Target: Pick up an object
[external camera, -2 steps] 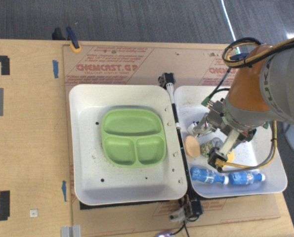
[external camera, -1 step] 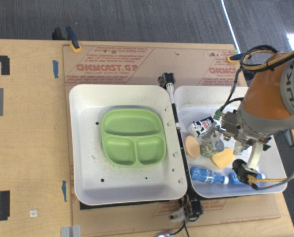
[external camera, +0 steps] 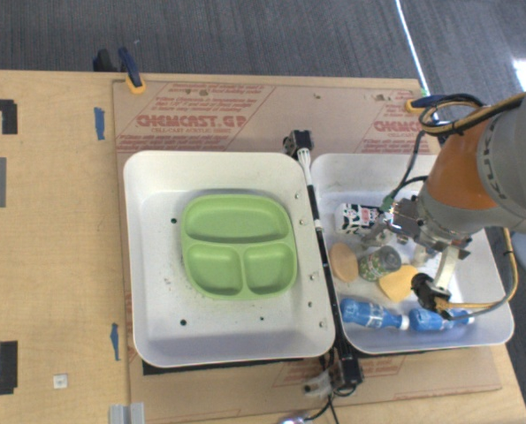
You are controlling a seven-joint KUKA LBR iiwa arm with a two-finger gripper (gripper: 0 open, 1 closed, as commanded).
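My gripper (external camera: 402, 225) hangs low inside the right bin (external camera: 501, 325), under the grey wrist and orange band. Just left of it lies a small black-and-white patterned carton (external camera: 358, 216). Below it sits a grey-green crumpled lump (external camera: 381, 261), with a tan round piece (external camera: 344, 261) to that lump's left and a yellow wedge (external camera: 397, 283) lower down. A blue bottle (external camera: 373, 315) lies along the bin's front wall, with a second blue piece (external camera: 435, 321) to its right. Whether anything sits in the gripper is hidden by the wrist.
The left bin (external camera: 148, 237) holds a green divided plate (external camera: 240, 243). A black clamp (external camera: 296, 141) stands at the back between the bins. Cables (external camera: 439, 109) loop behind the arm, and a black-and-yellow cable (external camera: 439, 300) trails over the right bin's front.
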